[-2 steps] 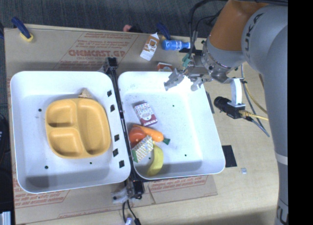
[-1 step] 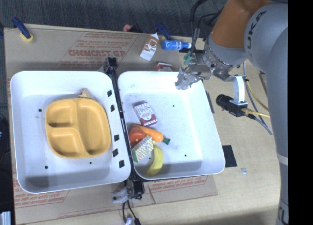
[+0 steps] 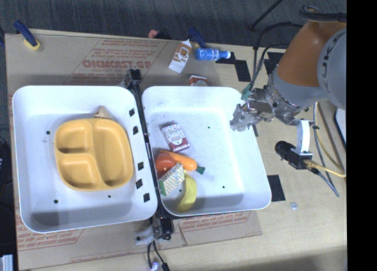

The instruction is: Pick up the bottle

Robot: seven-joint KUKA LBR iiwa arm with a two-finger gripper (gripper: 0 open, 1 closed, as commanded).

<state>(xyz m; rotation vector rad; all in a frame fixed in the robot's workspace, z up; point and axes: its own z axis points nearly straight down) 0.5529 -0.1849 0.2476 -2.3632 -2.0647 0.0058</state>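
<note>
- Big brown cardboard-covered bench (image 3: 118, 58) fills the scene, red printing on it, partly buried under the bins so the lettering reads only in patches.
- Left bin (image 3: 35, 205) sits on the bench, white and shallow, butted right up against its neighbour.
- Right bin (image 3: 235, 164), same white tray, its far right rim passing under the gripper.
- The arm (image 3: 312, 52) comes in from the right, orange band up top, grey wrist angled down and leftward toward the right bin's rim; its upper body is cut off by the frame edge.
- Yellow divided plate (image 3: 94, 152) lies flat in the left bin, three compartments showing.
- Gripper (image 3: 241, 118) hangs over the right bin's right rim, a tangle of grey metal; I cannot tell how far apart its fingers are, and I can see nothing in it.
- Banana (image 3: 187, 193) lies at the near edge of the right bin, partly under a patterned packet (image 3: 171, 179).
- Carrot (image 3: 179, 161) lies just above that, a red item tucked beside it, hard to identify.
- Small red carton (image 3: 175, 136) sits mid-bin.
- Bottle (image 3: 211, 55), blue, lies on its side on the bench beyond the right bin, outside both bins, well apart from the gripper; long axis runs left–right, the narrower end to the right.
</note>
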